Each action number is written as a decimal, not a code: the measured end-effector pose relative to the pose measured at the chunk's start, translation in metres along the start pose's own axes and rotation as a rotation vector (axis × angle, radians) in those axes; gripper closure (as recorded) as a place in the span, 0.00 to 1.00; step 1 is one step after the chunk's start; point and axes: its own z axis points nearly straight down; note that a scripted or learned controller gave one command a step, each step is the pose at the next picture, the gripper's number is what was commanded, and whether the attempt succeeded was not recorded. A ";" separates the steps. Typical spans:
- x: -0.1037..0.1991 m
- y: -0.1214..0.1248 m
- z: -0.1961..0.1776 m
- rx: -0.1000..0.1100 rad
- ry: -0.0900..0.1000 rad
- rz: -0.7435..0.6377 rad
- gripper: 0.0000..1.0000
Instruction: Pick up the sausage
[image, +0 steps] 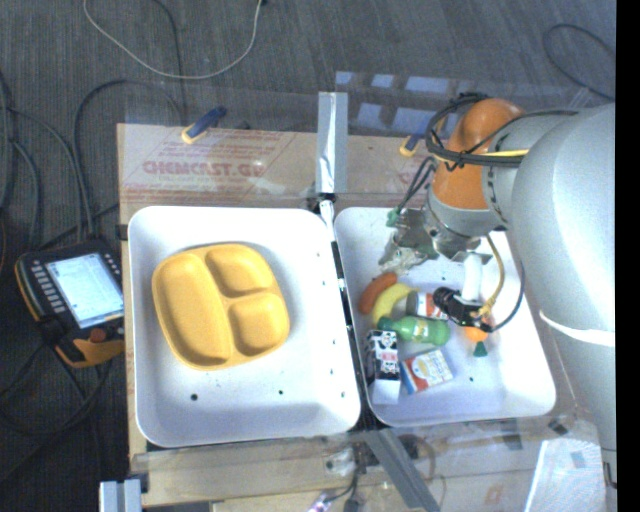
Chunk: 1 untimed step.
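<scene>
- Your gripper (405, 248) hangs over the upper part of the right bin (520, 395), at the back edge of the heap of toy food; the arm (560, 200) comes in from the right and covers much of that bin's far side.
- From this slanted overhead view you cannot tell how far apart the fingers are, and nothing is visibly held between them.
- The sausage (377, 291) is most likely the reddish-orange curved piece at the heap's upper left, close to the wall between the bins. It touches the yellow banana (392, 298) and sits just below the gripper.
- Around it lie a green bottle (415, 328), a black-and-white carton (384, 355), a red-and-white carton (430, 370) and a small carrot (480, 346).
- The left bin (160, 400) carries a yellow divided plate (220, 303), well apart from the action.
- Judged from this, you are at the approach step: the gripper is near the target, and the pick is not yet made.
- The next move calls for lining up over the sausage's middle, across its narrow width, then descending.
- Watch the banana pressed against it, since a sloppy closure could catch both or nudge the sausage toward the wall.
</scene>
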 end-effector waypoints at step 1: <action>0.000 0.000 0.000 0.001 0.000 0.000 0.00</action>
